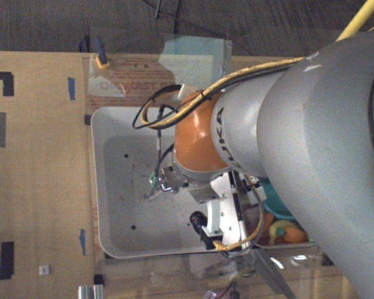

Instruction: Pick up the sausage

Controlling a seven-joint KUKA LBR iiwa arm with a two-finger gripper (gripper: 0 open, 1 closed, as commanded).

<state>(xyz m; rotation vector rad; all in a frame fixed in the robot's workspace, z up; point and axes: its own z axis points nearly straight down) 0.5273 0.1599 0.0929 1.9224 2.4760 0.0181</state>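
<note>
A short reddish-brown rounded piece (267,219), which may be the sausage though I cannot tell for sure, lies past the right edge of the shallow white plastic bin (115,167). It sits in a narrow gap under the arm. Touching it on the right are one yellow-and-orange rounded thing (285,232) and, above them, one smooth teal shape (275,197). The thick grey arm (311,136) covers the rest of that side, so little of it is open to reach.

The two-finger gripper (153,187) hangs over the middle of the white bin, well apart from the reddish piece. Whether it is open or closed, and whether it has anything, cannot be told. The bin's left half is bare matt floor with a few dark specks, rounded corners and low walls, and has wide open room.

Left of the bin the pale wooden bench (37,167) carries two strips of blue tape (71,88). Above the bin stands one clear, pale-green plastic box (193,58).
</note>
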